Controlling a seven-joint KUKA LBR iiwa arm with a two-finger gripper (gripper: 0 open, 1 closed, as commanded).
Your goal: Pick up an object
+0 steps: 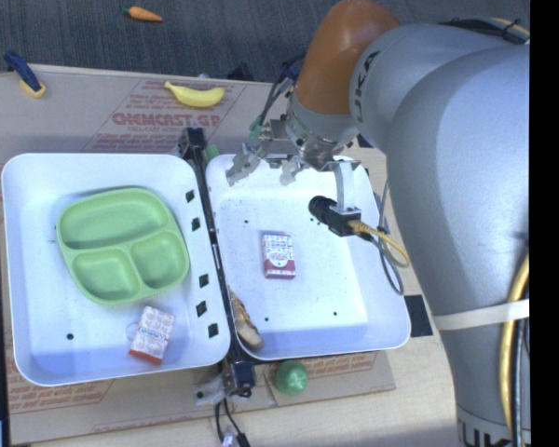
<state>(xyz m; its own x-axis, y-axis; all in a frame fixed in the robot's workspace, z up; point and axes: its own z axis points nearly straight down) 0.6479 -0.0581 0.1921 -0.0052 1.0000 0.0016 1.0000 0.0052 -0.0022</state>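
A small red and white box [279, 254] lies flat in the middle of the right bin [373, 324]. A brownish object [245, 324] rests in that bin's near left corner. The left bin [19, 277] holds a green divided plate [121, 243] and a small orange and white box [151, 332]. My gripper [263, 169] hangs over the far left end of the right bin, below the orange band. Its fingers [237, 166] stand spread apart, open, with nothing between them. The red and white box lies well nearer the camera than the gripper.
A yellow banana [195, 92] lies on the cardboard behind the bins. A green ball [291, 377] sits in front of the right bin. A black divider [205, 240] runs between the bins. The arm's grey bulk covers the right side.
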